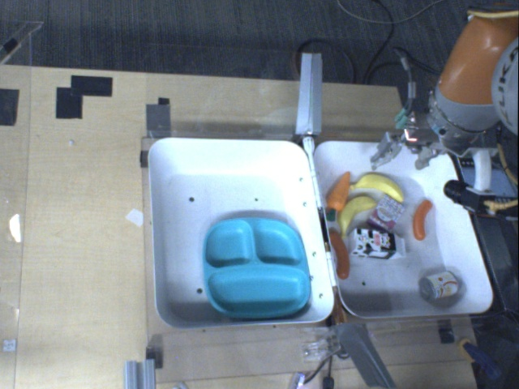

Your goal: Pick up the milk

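The milk (375,242) is a small black-and-white carton lying on its side in the middle of the right bin (466,298), just below two yellow bananas (366,198). My gripper (405,153) hangs over the bin's far edge, up and to the right of the carton and well apart from it. Its fingers (386,150) are spread open with nothing between them.
An orange carrot (338,190), a small packet (390,210), two reddish sausages (421,219) (341,258) and a tan can (439,284) share the right bin. A blue divided tray (256,267) lies in the left bin (174,217). A metal post (309,96) stands between the bins.
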You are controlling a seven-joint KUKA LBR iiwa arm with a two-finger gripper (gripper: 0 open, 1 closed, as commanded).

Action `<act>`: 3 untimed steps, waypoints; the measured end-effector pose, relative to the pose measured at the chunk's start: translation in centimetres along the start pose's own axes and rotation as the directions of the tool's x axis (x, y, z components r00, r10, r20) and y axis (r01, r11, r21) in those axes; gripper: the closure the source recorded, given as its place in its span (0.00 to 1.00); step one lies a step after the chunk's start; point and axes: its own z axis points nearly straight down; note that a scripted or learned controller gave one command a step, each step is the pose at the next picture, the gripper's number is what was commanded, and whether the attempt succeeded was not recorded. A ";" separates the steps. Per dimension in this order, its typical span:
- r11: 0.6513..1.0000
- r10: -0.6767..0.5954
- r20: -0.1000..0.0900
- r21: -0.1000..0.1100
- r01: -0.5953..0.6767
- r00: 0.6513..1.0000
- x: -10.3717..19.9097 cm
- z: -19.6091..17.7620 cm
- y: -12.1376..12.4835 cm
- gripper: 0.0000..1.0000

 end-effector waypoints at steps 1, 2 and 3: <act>1.000 -0.018 0.000 0.002 0.018 1.000 2.7 8.1 0.7 0.00; 0.977 -0.211 0.002 -0.004 0.211 0.978 -1.1 10.2 2.0 0.00; 0.865 -0.502 0.007 -0.009 0.502 0.865 1.4 12.4 -5.0 0.00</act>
